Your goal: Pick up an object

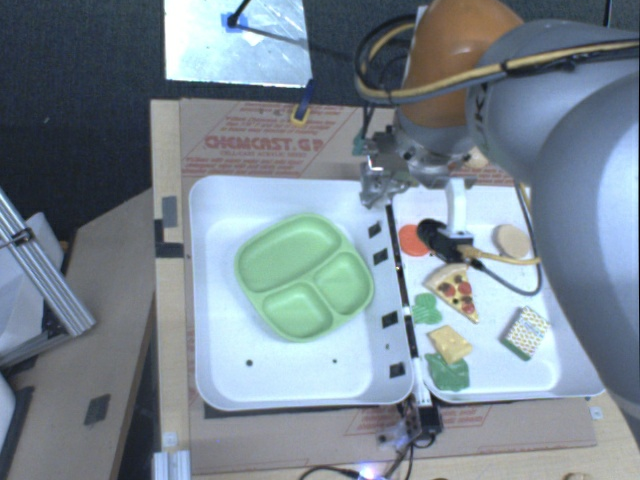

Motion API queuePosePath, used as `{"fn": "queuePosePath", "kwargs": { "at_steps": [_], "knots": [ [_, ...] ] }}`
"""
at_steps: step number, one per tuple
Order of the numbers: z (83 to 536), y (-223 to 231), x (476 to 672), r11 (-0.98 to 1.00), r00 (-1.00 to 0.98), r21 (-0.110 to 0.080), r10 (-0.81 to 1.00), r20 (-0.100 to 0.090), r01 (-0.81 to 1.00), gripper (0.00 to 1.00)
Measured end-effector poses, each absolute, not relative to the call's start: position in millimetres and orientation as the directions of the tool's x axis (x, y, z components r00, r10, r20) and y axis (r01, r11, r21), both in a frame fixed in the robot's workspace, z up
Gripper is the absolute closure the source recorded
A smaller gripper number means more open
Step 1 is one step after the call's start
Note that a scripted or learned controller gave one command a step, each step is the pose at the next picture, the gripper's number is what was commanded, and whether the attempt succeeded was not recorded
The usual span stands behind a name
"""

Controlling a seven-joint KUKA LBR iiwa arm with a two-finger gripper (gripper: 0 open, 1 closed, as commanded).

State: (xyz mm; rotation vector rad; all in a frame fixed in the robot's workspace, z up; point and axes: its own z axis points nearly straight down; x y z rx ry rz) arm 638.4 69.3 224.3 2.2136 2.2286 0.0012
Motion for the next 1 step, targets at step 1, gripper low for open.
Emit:
{"fn": "queuePosePath", "kwargs": {
  "at_steps": [1],
  "knots": [
    [234.2, 61.5, 637.3, 0.002, -0.002, 0.002, 1.000, 0.000, 1.000, 1.00]
  ]
}}
